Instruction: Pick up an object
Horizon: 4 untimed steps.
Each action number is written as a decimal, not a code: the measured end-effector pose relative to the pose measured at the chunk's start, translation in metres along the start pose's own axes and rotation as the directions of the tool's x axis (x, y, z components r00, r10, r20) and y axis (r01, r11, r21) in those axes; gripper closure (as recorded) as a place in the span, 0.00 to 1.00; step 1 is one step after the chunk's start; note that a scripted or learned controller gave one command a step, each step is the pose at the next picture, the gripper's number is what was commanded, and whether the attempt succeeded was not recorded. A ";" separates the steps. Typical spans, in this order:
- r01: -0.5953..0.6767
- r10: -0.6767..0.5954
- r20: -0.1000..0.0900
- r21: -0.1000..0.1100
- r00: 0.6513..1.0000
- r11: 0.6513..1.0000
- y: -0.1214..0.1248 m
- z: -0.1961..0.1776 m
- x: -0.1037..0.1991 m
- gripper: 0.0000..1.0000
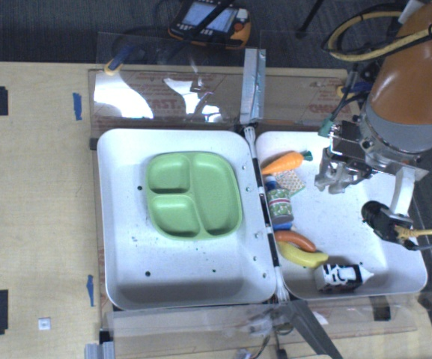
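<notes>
Gripper (338, 179): hangs over the bare floor of the right bin (350, 230), wrist and orange band up and to the right of it. Whether the jaws are open or closed cannot be told; the end of the tool is small and blurred against the white. Nothing is seen between them.

Nearest to the jaws, just to their left: a carrot (284, 161) lying slantwise, leaf end toward the jaws, with a speckled item partly under it (kind not determinable). Below that, further left and lower than the jaws, a can (279, 205) lies against the wall shared by the two bins. Lower again, a banana (301, 255) with an orange piece (296, 238) touching its upper side. Furthest below the jaws, near the front rim, a black-and-white toy (341, 274).

Judgement: the candidates are crowded along the dividing wall, likely pushed there, which leaves one finger little room on that side. The carrot is the closest and least hemmed in; the can is hard against the wall.

Far left of the jaws, the left bin (118, 223) holds a green plate (194, 194) with three compartments. It is not in the way.
</notes>
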State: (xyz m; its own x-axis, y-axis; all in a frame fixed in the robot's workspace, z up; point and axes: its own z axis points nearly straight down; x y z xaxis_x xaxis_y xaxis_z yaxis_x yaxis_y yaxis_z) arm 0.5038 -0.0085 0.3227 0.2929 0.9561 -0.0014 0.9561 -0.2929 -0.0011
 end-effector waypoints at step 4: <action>0.404 -0.404 -0.001 0.002 0.915 0.915 -0.031 0.064 0.017 1.00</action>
State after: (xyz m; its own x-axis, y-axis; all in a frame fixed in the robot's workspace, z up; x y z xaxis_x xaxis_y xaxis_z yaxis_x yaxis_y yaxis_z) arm 0.4791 0.0167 0.2586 -0.1183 0.9930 0.0005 0.9930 0.1183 -0.0034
